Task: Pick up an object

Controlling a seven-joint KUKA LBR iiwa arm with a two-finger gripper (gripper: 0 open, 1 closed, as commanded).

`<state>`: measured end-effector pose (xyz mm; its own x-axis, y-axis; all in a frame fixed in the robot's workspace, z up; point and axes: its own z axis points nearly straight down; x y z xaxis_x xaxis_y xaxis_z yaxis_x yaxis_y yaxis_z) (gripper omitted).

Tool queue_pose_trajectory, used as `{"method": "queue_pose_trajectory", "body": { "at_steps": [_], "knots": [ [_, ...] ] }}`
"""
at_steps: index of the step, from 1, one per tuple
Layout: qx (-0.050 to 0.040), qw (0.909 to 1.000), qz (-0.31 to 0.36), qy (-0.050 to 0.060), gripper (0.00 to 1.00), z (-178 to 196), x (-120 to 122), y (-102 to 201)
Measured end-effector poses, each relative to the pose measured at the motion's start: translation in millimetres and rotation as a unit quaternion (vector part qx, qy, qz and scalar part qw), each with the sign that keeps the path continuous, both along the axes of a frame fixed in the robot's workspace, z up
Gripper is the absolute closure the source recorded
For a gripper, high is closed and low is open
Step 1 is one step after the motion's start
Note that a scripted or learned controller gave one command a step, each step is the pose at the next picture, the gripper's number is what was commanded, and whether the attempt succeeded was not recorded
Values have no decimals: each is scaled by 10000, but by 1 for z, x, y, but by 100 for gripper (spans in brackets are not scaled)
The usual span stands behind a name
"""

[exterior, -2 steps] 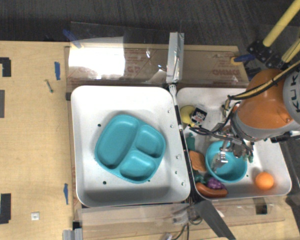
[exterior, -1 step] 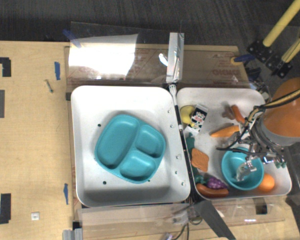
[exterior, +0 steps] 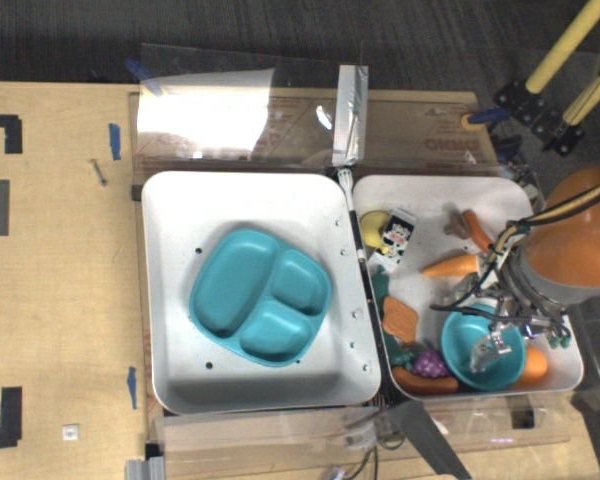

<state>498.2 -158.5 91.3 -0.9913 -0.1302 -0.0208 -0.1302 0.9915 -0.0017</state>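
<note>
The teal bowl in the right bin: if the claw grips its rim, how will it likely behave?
The teal bowl looks like rigid, probably light plastic. Its smooth rim may slip. Toy food crowds it, so the grapes and the carrot could get nudged as it lifts.

Lying flat in the middle of the left white bin (exterior: pixel 180 218): teal three-compartment plate (exterior: pixel 262 295). Standing behind it, catching glare: clear plastic sheet (exterior: pixel 210 118). Sticking to the wooden bench (exterior: pixel 50 298): black tape corners (exterior: pixel 8 133). Leaning at upper right: yellow poles (exterior: pixel 578 28).

A teal divided plate (exterior: pixel 262 295) lies in a white bin (exterior: pixel 170 208); a teal bowl (exterior: pixel 470 353) beside.
</note>
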Motion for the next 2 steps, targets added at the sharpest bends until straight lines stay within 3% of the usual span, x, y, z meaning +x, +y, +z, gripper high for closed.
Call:
{"method": "queue_pose_trajectory", "body": {
  "at_steps": [1, 2],
  "knots": [
    [-3, 9999, 167, 37, 0, -1, 115, 30],
    [-5, 9998, -178, 59, 0, -2, 67, 32]
  ]
}}
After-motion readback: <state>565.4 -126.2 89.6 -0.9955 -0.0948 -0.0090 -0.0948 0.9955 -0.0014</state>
